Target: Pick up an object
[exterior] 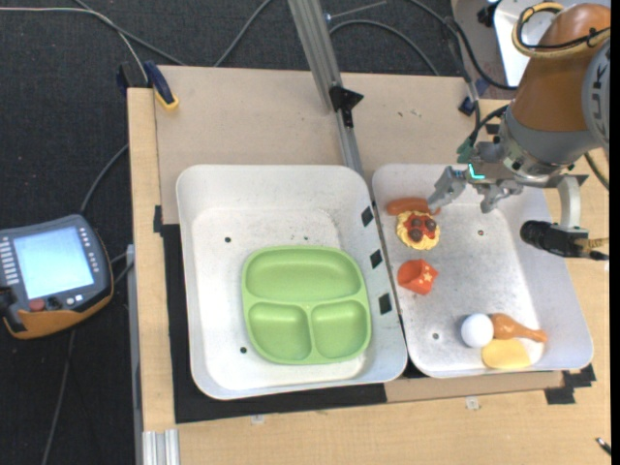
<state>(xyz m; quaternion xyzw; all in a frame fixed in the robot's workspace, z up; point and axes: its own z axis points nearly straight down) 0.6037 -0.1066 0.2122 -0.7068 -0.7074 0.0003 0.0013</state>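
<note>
My gripper (470,196) hangs over the far end of the right bin (499,264), its two grey fingers spread apart and open with nothing between them. Just left of it lie an orange sausage (407,205) and a yellow tart topped with dark berries (418,229). Below those sits a red pepper piece (418,276). At the bin's near end are a white ball (476,329), a chicken drumstick (519,329) and a yellow lump (511,355), packed close together.
The left bin (199,211) holds a green divided plate (306,303). A slanted metal pole (318,46) crosses behind the bins. A teach pendant (48,274) lies off the bench at left, and a blue and yellow clamp (160,85) sits at the bench's far-left corner.
</note>
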